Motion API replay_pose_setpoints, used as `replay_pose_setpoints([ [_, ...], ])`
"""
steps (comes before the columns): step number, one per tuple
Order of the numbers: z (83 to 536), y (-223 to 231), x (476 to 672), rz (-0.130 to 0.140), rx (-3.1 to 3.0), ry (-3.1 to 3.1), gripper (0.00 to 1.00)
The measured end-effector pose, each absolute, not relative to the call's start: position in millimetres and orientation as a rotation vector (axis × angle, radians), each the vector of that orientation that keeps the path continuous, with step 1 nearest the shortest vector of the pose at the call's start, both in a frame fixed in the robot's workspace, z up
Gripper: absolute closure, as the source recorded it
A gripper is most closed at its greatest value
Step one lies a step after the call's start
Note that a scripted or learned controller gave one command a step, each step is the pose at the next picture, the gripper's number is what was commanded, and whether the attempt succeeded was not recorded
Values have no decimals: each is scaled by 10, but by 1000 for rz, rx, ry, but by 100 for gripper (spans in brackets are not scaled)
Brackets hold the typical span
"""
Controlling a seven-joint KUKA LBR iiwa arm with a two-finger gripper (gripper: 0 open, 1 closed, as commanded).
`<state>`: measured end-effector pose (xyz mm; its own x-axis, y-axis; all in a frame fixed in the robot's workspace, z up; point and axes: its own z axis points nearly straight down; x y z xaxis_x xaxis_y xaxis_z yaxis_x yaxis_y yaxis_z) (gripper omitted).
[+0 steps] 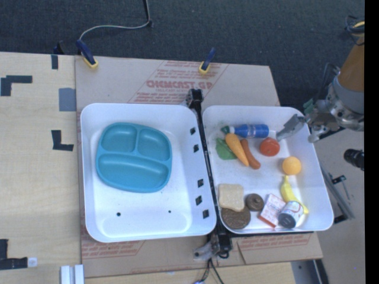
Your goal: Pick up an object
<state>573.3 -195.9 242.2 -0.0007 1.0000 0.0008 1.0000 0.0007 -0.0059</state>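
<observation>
Jaws (301,129) spread, empty, above right bin (314,176) edge; tomato (269,147) just left.

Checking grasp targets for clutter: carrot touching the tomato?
Apart. The camera view shows bare white bin floor between the carrot and the tomato; the carrot's lower end stops left of it.

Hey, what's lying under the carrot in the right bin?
A green leafy piece pokes out from beneath the carrot on its left side. How far it extends under the carrot is covered, so its full shape can't be seen.
</observation>
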Motion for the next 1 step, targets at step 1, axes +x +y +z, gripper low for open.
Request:
replay_pose_setpoints([
  [1,920,-1801,6027,4,-2217,-2220,0],
])
